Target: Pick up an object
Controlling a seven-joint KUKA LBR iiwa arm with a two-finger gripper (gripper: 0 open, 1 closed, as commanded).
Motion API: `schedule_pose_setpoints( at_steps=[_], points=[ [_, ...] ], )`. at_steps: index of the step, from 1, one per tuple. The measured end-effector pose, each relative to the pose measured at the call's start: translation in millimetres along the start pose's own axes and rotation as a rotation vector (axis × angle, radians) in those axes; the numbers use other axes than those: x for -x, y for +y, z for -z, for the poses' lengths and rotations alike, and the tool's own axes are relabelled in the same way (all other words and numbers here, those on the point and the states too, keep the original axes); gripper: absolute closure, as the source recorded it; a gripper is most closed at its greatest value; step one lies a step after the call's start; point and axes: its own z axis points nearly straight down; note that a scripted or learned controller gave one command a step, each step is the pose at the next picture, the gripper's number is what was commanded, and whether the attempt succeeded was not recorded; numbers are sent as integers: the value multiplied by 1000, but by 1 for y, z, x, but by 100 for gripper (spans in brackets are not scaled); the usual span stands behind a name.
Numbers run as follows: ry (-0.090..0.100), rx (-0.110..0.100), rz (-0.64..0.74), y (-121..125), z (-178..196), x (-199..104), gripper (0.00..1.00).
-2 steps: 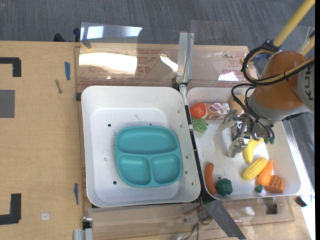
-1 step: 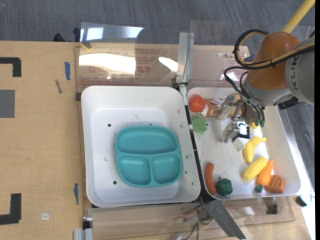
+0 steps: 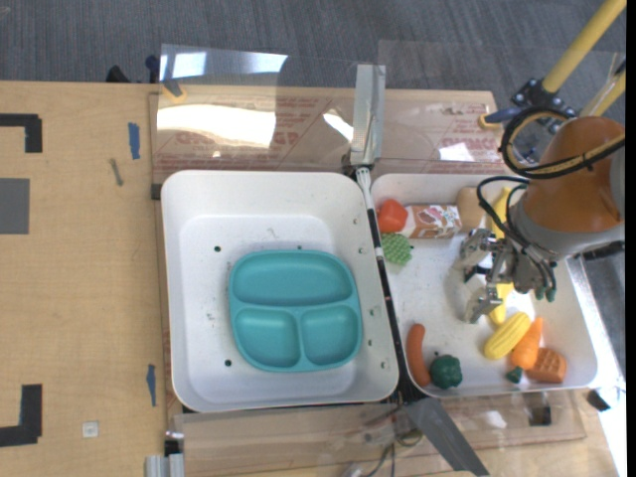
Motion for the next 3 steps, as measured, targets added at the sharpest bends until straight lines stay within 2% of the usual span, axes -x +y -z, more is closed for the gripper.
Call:
schedule_pose_setpoints(
  at_steps=[1, 2, 3],
  points=[
    [-18, -2, 1, 1, 13, 5, 100],
    [-6, 2, -1, 39, 120, 18, 100],
    [-3, 3, -295, 97, 194, 93, 100]
  ],
)
